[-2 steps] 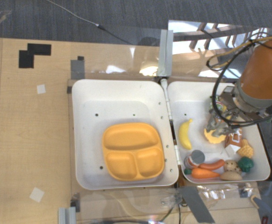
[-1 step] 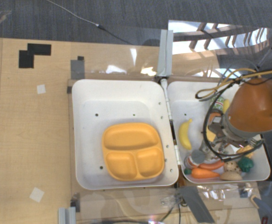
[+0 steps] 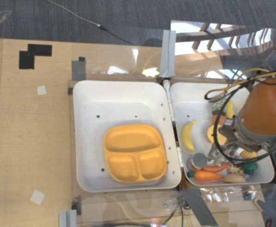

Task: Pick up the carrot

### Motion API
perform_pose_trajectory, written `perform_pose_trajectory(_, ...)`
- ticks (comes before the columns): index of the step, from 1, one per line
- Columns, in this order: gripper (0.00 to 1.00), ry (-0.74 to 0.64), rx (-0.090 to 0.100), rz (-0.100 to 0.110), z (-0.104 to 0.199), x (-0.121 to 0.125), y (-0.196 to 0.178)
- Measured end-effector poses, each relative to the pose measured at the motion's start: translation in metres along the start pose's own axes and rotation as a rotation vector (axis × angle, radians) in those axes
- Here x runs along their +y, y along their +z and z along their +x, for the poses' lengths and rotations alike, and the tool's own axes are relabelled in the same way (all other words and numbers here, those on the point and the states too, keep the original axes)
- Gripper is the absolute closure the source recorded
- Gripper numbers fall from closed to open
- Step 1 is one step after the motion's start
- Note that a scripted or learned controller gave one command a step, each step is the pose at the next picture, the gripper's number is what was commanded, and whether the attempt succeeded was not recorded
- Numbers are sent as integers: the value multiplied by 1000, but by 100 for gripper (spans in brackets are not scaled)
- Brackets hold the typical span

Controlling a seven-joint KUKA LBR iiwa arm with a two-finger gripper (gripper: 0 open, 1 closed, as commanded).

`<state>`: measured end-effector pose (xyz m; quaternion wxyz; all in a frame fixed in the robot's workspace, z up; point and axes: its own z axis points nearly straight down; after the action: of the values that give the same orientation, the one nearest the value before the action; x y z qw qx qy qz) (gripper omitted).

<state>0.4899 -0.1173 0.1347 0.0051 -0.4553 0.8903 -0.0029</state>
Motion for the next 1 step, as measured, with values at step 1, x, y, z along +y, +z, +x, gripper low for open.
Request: perform_pose_trajectory(1,100,164,0,-2,-9,-31,-7)
